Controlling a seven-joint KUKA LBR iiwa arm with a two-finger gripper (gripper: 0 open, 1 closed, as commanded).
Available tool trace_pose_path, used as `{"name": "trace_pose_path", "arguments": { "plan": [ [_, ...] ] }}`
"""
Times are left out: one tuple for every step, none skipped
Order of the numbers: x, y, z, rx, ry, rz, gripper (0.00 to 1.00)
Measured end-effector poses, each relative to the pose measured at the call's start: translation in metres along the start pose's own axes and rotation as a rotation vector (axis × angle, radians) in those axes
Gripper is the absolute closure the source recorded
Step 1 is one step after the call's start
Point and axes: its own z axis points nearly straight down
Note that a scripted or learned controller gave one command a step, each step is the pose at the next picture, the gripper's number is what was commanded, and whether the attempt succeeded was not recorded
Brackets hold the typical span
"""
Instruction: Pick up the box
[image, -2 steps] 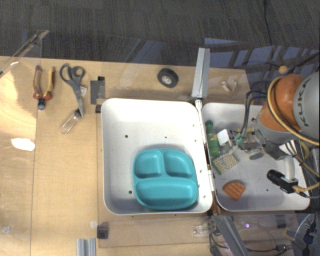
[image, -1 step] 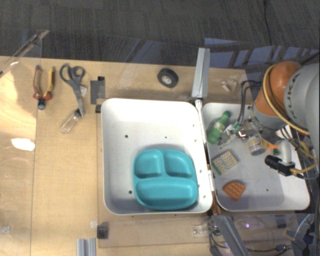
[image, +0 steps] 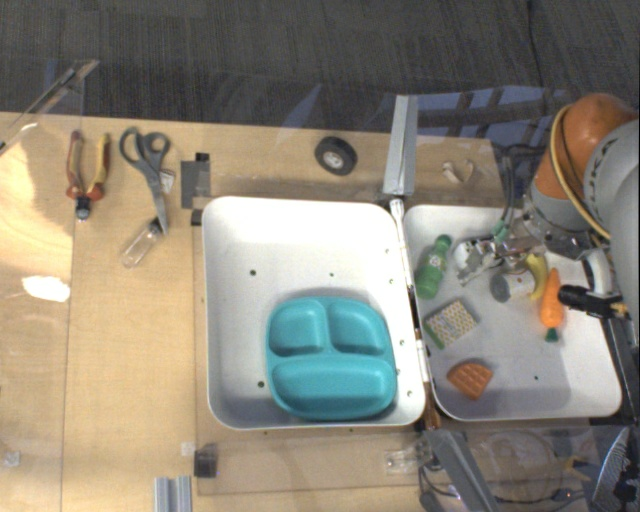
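Observation:
The box is small and flat with a speckled green-grey pattern. It lies tilted in the right bin, close to that bin's left wall. My gripper hangs over the far part of the same bin, beyond the box and a little to its right. It is apart from the box, with nothing visibly held. The grey arm with its orange band comes in from the upper right.
Also in the right bin are a green bottle, a banana, a carrot and an orange waffle-like piece. The left bin holds a teal divided tray. Scissors, pliers and a tape roll lie on the bench.

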Motion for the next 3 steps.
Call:
{"name": "trace_pose_path", "arguments": {
  "plan": [
    [0.047,0.008,-0.001,0.001,-0.040,-0.065,0.00],
    [-0.022,-0.005,0.002,-0.009,-0.008,0.042,0.00],
    [-0.027,-0.006,-0.011,-0.017,-0.032,0.038,1.00]
  ]
}}
